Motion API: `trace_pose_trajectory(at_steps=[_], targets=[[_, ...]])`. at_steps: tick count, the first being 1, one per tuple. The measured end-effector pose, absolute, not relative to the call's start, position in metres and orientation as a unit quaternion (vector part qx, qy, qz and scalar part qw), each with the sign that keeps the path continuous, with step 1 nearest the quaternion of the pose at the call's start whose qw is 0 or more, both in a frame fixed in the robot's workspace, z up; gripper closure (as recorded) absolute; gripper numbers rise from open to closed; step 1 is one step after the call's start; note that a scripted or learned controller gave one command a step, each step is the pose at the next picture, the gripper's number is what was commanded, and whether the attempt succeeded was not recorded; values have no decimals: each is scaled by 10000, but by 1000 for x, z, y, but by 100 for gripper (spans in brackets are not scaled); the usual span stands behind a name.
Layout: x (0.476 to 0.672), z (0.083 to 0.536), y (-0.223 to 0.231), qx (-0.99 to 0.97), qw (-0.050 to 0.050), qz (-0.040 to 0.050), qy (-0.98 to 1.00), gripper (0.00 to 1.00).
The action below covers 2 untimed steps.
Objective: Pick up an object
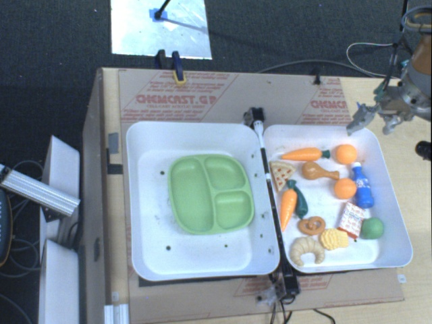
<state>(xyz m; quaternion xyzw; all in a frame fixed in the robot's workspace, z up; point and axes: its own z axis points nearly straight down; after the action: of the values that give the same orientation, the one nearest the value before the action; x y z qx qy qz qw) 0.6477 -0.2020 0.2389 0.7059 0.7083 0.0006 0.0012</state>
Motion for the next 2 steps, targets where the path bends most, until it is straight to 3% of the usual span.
trace_pose_trajectory(at_steps=[1,2], targets=[[608,145,-201,7066,-5,-2,7076,0],[584,84,-172,7055,-20,19,7087,0]])
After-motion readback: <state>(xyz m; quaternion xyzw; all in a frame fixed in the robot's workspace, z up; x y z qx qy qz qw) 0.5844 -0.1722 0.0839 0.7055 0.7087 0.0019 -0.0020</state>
